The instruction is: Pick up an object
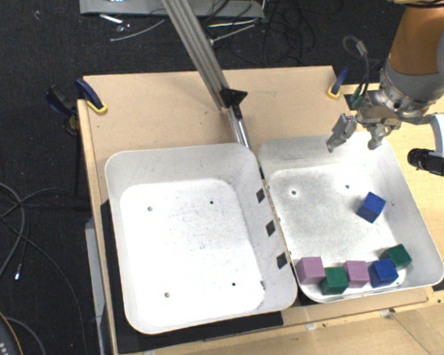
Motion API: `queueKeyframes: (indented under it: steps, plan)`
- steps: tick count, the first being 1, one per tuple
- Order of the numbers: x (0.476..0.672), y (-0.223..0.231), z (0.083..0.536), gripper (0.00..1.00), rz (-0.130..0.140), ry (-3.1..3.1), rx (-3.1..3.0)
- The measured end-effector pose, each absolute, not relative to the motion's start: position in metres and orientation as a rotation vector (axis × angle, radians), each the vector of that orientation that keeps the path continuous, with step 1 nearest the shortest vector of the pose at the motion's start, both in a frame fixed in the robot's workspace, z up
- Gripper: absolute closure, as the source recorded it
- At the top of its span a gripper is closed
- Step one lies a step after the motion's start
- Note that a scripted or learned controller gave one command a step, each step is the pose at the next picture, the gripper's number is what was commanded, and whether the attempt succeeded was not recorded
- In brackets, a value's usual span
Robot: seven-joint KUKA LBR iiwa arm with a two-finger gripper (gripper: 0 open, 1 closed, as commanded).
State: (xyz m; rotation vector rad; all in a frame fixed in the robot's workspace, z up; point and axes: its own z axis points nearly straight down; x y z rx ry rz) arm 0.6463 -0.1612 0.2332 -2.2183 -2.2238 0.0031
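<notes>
The arm (418, 32) runs off the frame at three o'clock, its base cut away; a green cube (334, 279) sits partly hidden behind a purple cube (311, 268) at six o'clock of the right bin (317, 203)

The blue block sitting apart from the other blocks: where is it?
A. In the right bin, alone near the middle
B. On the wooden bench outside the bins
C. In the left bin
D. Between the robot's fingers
A: the lone blue block lies on the floor of the right bin, apart from the row of blocks along its near edge.

Six blocks (370, 207) lie in the right bin (317, 203).
</notes>
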Motion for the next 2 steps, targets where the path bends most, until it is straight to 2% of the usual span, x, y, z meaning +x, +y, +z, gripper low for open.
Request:
queueKeyframes:
  steps: [1, 2]
  plan:
    - [0.653, -0.166, 0.141, 0.0, 0.008, -2.218, -2.217]
    - [0.645, -0.22, 0.092, 0.0, 0.005, -2.216, -2.226]
